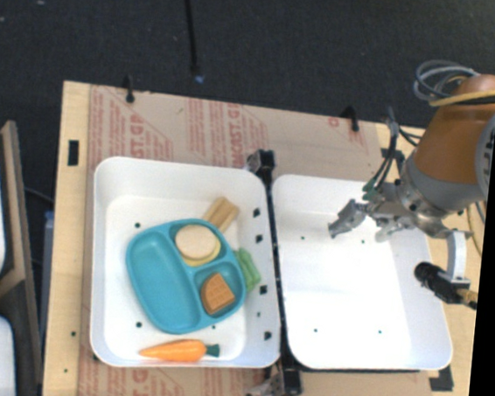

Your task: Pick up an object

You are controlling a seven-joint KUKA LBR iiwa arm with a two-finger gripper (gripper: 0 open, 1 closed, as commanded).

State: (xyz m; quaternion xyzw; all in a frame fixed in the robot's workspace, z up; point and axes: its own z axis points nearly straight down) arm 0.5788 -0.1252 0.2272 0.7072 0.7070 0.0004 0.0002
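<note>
The gripper (363, 224) hung over the upper part of the right bin (365, 337). Its two fingers stood spread apart, with nothing between them: the grip was released. The grey wrist and the orange band (451, 139) rose behind it toward the upper right corner of that bin.

All pickable objects lay in the left bin (104, 222), well apart from the gripper. A blue divided tray (155, 284) occupied the middle of the left bin. A round pale disc (198, 243) sat in the tray's upper compartment. A brown waffle-like piece (218, 294) sat in the tray's lower right compartment. A tan wooden block (220, 213) lay just beyond the tray's upper edge, partly under the disc. A green item (249, 270) touched the tray's right edge; its kind could not be determined. A toy carrot (177, 350) lay below the tray, near the front wall of the left bin.

A black clamp (261, 161) sat at the rear end of the divide between the two bins.
</note>
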